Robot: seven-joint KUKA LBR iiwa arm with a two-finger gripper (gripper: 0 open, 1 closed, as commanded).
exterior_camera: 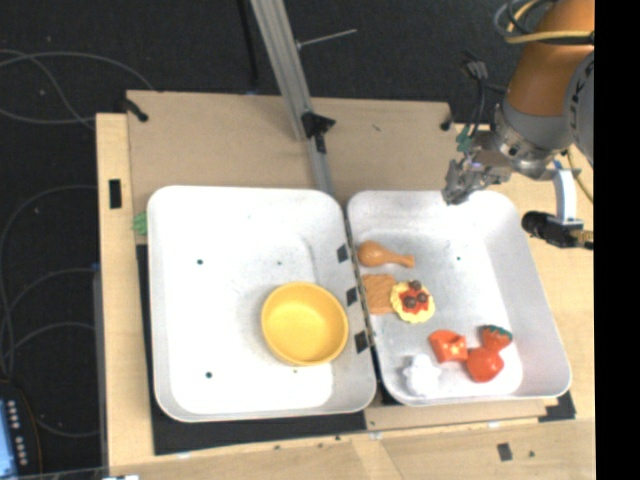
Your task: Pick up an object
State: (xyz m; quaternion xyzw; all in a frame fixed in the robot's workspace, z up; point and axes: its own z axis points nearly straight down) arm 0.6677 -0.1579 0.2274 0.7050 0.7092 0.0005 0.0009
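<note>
The right bin (pixel 500 238) holds several toy foods: a brown drumstick (pixel 382 257), a tan slab (pixel 377 293), a yellow tart with dark berries (pixel 412 301), a red pepper piece (pixel 448 346), a red strawberry (pixel 487 356) and a white lump (pixel 422 374). A yellow bowl (pixel 303 323) sits in the left bin (pixel 220 238). My gripper (pixel 460 190) hangs over the right bin's far rim, well apart from all the items, with nothing seen in it.
A slanted metal post (pixel 290 78) rises behind the bins, ending at a black clamp near their shared far corner. Black clips line the seam between the bins. A black fitting (pixel 550 228) sits by the right bin's right rim.
</note>
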